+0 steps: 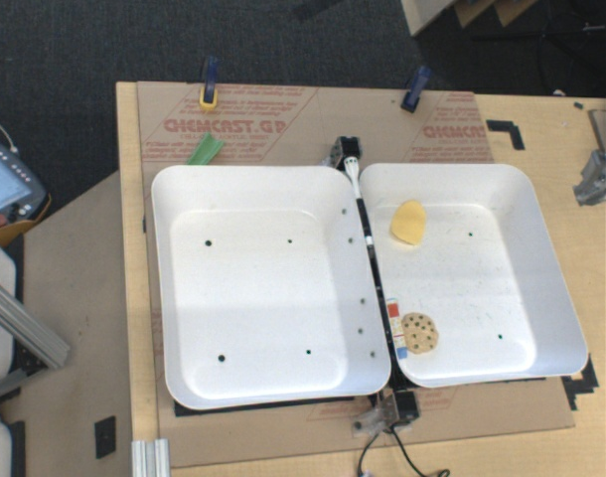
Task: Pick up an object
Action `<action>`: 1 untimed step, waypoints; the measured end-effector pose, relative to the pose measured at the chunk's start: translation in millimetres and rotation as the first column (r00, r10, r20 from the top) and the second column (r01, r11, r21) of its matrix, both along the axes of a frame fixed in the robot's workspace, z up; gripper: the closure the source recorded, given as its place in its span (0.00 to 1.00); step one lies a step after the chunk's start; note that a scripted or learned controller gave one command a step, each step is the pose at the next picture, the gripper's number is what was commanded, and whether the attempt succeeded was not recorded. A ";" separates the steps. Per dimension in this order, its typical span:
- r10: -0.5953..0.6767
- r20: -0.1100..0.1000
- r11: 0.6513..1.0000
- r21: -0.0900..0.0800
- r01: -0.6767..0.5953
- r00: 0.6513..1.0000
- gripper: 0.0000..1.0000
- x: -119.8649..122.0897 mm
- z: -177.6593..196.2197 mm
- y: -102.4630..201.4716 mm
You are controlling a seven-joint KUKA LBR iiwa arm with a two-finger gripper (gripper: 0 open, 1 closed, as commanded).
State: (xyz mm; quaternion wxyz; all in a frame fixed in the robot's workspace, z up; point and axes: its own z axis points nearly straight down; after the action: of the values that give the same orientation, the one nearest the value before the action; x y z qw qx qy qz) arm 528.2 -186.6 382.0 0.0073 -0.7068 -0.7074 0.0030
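Note:
A pale yellow rounded object (408,223) lies in the right bin (541,266), near its far left corner. A round tan cookie with dark chips (418,333) rests near that bin's front left corner, beside a small red, white and blue strip (393,327) on the bin's wall. A grey part of my gripper (592,181) pokes in at the right edge, outside the right bin's far right corner and well away from both objects. Nothing is seen held by it.
The left bin (184,296) sits against the right one on a brown board (134,167). A green piece (206,150) lies on the board behind the left bin. Blue clamps (416,87) grip the board's far edge. Cables run at the bins' front (392,415).

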 end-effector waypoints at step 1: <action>0.000 0.022 1.000 -0.008 0.000 1.000 1.00 -50.6 67.7 11.9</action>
State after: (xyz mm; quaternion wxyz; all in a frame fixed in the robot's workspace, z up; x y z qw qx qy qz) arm 477.7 -174.6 449.7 -0.0035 -0.7069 -0.7073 -0.0019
